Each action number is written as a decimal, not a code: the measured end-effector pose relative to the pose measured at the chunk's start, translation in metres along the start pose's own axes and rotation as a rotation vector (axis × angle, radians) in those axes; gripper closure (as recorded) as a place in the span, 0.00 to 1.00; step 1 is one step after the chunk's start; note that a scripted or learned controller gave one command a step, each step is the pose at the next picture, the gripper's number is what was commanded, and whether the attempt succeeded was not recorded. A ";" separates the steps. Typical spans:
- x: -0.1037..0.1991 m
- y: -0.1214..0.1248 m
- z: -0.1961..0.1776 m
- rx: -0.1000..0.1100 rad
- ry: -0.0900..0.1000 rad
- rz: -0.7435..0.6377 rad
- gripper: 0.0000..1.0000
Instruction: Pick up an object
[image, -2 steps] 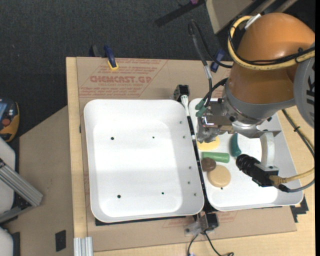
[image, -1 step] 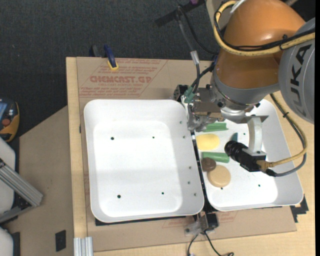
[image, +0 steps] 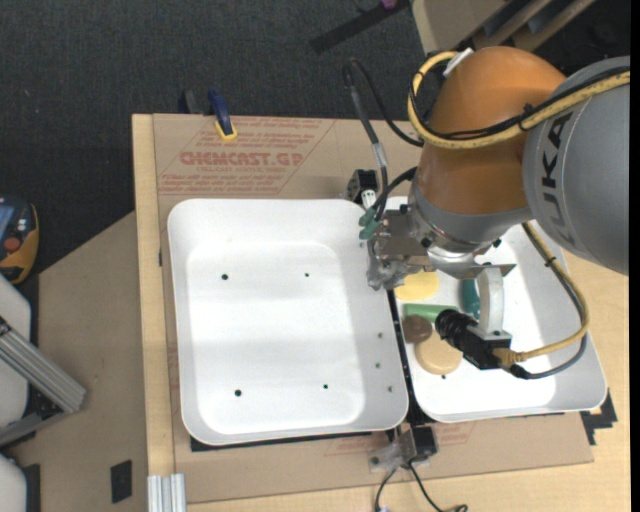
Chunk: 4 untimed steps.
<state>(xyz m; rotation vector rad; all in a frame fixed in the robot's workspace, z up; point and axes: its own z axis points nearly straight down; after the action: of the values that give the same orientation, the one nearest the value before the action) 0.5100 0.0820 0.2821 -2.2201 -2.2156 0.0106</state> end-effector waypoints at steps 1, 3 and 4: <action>0.023 -0.032 -0.097 -0.019 0.005 -0.007 1.00; 0.016 -0.029 0.009 -0.012 0.002 -0.005 1.00; 0.073 -0.031 -0.039 -0.014 0.004 -0.009 1.00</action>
<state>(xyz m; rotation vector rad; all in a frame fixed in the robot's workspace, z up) 0.4794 0.1548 0.3214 -2.2149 -2.2305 -0.0099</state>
